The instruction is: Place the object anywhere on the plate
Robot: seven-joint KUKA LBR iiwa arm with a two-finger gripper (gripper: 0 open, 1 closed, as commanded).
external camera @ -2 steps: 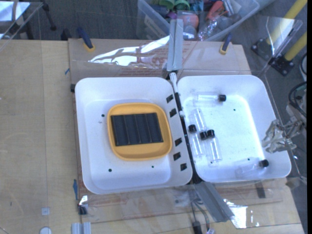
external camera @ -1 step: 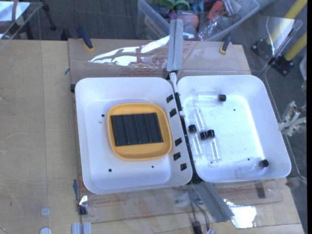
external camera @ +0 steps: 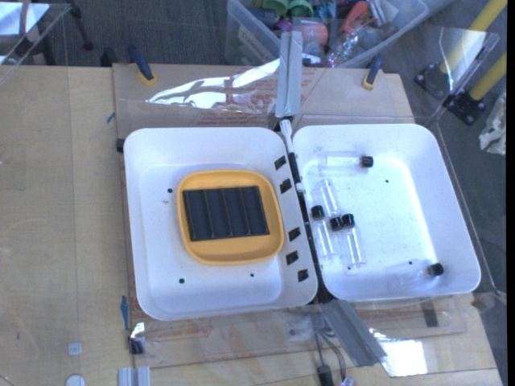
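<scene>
A yellow plate (external camera: 231,253) with a dark ridged panel (external camera: 225,213) in its middle lies in the left white bin (external camera: 153,215). Several clear tubes with black caps lie in the right white bin (external camera: 451,215). One tube (external camera: 342,161) is near the back, with its cap pointing right. A cluster of tubes (external camera: 338,232) lies close to the bin's left wall. Another tube (external camera: 414,273) rests in the front right corner.
Black clips (external camera: 288,209) line the seam between the two bins. A metal bar (external camera: 288,79) runs back from the seam. A clear tub of colourful items (external camera: 322,6) stands beyond the bench. Wooden bench surface (external camera: 56,215) stretches to the left.
</scene>
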